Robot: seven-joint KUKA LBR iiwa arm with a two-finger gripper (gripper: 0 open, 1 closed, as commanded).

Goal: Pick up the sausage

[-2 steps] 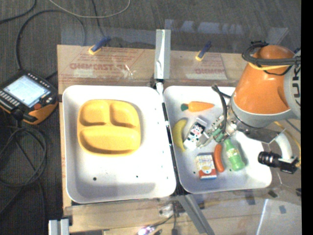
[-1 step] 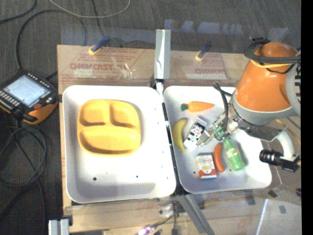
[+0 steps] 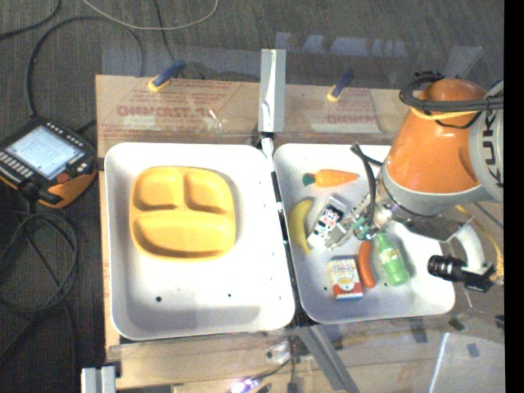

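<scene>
A dark carpeted floor crossed by cables is seen around a bench [image 3: 188, 105], on which two shallow white bins are set side by side. At the far left, a teach pendant [image 3: 45, 162] with a lit screen is lying on the floor. The left bin [image 3: 196, 305] is occupied by a yellow tray [image 3: 185, 212] with three compartments. In the right bin [image 3: 417, 301] several small things are gathered: a carrot [image 3: 334, 178] near the back, a banana [image 3: 300, 223] along the left wall, and a small carton [image 3: 345, 277] towards the front. The sausage [image 3: 366, 265] is found near the middle of the right bin, lying lengthwise between the carton on its left and a green bottle [image 3: 390, 259] on its right, just beside both. The arm [image 3: 438, 150] is reached in from the right, its orange band raised over the back right part of that bin. The gripper [image 3: 348, 222] is positioned low, just beyond the sausage and right of the banana, over a white object. Whether its pincer is spread or pressed together cannot be told. The sausage is not seen held.
</scene>
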